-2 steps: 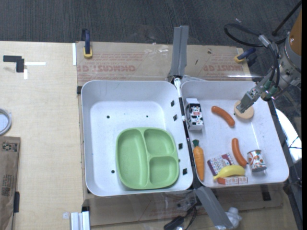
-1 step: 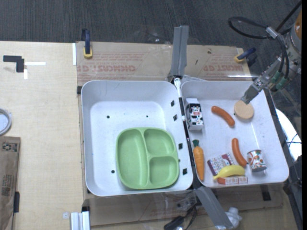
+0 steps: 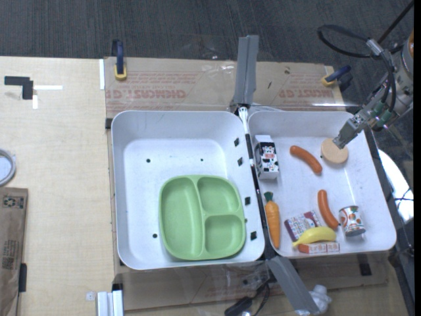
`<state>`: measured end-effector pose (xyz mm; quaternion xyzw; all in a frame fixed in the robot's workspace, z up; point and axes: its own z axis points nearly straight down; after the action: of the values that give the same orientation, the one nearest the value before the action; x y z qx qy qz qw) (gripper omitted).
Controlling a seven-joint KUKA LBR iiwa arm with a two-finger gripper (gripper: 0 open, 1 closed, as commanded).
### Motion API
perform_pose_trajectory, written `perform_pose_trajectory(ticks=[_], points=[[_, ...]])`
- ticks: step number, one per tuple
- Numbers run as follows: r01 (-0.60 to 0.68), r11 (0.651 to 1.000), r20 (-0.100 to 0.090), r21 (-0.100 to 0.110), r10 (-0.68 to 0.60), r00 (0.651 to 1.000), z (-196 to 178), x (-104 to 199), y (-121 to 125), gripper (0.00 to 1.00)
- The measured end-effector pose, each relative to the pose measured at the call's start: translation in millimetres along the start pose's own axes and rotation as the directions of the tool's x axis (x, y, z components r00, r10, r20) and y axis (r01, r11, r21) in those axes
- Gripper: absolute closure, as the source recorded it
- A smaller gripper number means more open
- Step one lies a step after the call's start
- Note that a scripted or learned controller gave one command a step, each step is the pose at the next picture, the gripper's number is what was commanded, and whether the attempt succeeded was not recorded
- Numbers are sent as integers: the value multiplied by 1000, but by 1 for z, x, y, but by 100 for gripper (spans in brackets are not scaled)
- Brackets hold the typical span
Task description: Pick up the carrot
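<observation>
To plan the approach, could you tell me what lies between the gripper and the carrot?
In the camera view, one sausage lies between the gripper and the carrot; the rest is bare bin floor.

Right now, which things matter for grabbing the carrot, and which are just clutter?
Job: carrot; gripper; right bin.
Clutter: green tray; milk carton; two sausages; tan disc; can; banana.

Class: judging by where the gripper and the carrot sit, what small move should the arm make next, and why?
Probably swing toward the bin's near-left corner: the gripper hangs over the tan disc at the far right, while the carrot lies by the left wall.
</observation>
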<state>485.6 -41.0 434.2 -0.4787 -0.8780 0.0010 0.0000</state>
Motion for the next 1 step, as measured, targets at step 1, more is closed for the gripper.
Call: perform_pose_trajectory(ticks=[1], points=[[-195, 981, 0, 1, 195, 981, 50, 53, 28, 100]])
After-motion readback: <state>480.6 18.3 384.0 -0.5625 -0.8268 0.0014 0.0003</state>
